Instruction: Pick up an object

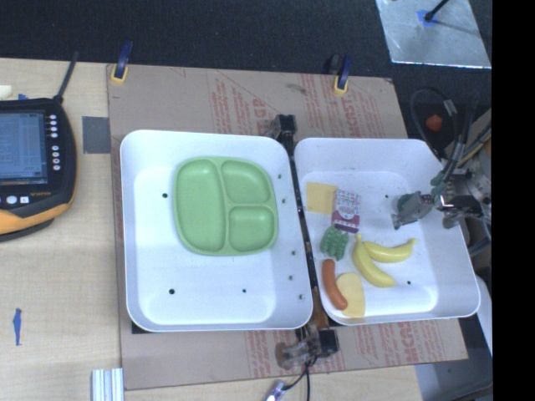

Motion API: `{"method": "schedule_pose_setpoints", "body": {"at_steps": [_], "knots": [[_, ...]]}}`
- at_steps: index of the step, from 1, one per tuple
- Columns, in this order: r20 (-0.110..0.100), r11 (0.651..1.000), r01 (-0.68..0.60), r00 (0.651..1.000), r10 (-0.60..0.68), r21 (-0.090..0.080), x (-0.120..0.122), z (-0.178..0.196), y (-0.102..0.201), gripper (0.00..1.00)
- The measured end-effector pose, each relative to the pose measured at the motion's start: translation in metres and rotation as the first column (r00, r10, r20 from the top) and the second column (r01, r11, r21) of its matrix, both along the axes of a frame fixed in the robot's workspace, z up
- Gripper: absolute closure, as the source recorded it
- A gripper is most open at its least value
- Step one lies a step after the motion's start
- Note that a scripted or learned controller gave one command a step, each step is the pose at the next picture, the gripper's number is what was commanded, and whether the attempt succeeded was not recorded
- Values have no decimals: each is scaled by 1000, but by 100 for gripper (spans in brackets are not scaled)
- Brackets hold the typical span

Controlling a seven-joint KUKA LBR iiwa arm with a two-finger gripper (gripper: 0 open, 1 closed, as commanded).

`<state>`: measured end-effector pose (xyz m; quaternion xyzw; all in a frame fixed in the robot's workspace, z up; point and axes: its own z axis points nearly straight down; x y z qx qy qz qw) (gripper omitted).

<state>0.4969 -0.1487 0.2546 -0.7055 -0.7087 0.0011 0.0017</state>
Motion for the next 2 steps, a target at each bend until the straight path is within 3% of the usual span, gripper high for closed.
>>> {"method": "schedule_pose_setpoints", "body": {"at_steps": [1,2], "knots": [[-2,1000,0,1000,0,-1,22,-109,10,0],[16,1000,2,1000,-2,-11,5,-158,19,0]]}}
